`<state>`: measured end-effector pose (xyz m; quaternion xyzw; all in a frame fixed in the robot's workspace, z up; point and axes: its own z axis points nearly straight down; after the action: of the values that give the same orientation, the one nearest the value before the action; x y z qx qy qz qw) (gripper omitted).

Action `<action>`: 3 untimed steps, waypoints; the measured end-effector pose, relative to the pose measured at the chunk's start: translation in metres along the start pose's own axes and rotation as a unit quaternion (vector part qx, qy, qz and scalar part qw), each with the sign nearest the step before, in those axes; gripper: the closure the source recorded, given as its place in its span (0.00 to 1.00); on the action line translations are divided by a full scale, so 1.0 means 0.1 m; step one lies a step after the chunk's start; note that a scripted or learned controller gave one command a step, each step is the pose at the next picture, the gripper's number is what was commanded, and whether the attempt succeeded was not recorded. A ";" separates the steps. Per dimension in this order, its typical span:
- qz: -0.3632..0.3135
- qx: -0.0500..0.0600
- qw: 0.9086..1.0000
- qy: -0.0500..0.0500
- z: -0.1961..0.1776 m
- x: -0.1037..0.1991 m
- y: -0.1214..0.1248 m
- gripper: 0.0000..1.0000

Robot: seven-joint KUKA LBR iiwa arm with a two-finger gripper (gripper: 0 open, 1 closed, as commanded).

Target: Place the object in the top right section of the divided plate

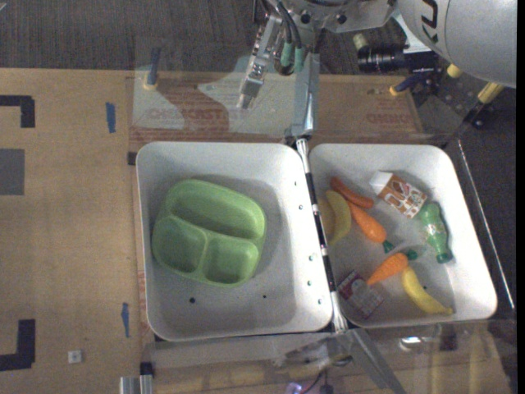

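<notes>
A green divided plate lies in the left bin, with one long section at the back and two smaller ones at the front; all of them hold nothing. The toys lie in the right bin: two orange carrots, a yellow banana, a pale yellow banana slice, a small carton, a green bottle and a red packet. My gripper hangs high over the bins' back edge, open, with nothing between its fingers.
The ridge where the two bins meet runs between the plate and the toys. A clear plastic sheet lies on the cardboard bench behind the bins. The arm's body fills the top right.
</notes>
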<state>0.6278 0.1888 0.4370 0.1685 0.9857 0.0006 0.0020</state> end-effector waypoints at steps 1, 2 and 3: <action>0.076 0.000 0.997 0.000 0.00 -0.17 -0.30 1.00; 0.076 0.000 0.997 0.000 0.00 -0.17 -0.30 0.00; 0.074 -0.002 0.997 -0.003 -0.12 -0.18 -0.29 1.00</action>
<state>0.6349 0.1559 0.4491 0.2413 0.9704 0.0023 0.0054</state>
